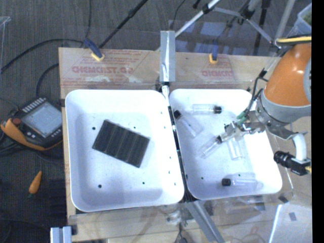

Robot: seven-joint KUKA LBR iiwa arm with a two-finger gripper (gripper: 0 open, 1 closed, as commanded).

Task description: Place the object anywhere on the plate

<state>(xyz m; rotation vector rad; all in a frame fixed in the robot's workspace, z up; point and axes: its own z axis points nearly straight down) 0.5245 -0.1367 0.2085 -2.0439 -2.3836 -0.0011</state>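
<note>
**Mia:** Where is the robot's hand?

**Ben:** The grey arm with the orange band (287,82) comes in from the right. Its small metal gripper (234,129) is down in the right white bin (195,184).

**Mia:** Is it holding something?

**Ben:** A clear plastic tube with a black cap (212,143) lies slanted right at the tip. It touches the gripper, or nearly. The tip is too small and blurry for me to say if the tube is pinched, so I cannot tell.

**Mia:** What else is in that bin?

**Ben:** More clear tubes. One with a black cap (205,108) lies near the back wall. Another (184,122) is by the left wall. One more (239,180) is near the front.

**Mia:** And the plate?

**Ben:** The dark, ridged, flat rectangle plate (121,143) lies tilted in the left white bin (81,186), well apart from the tubes.
</note>
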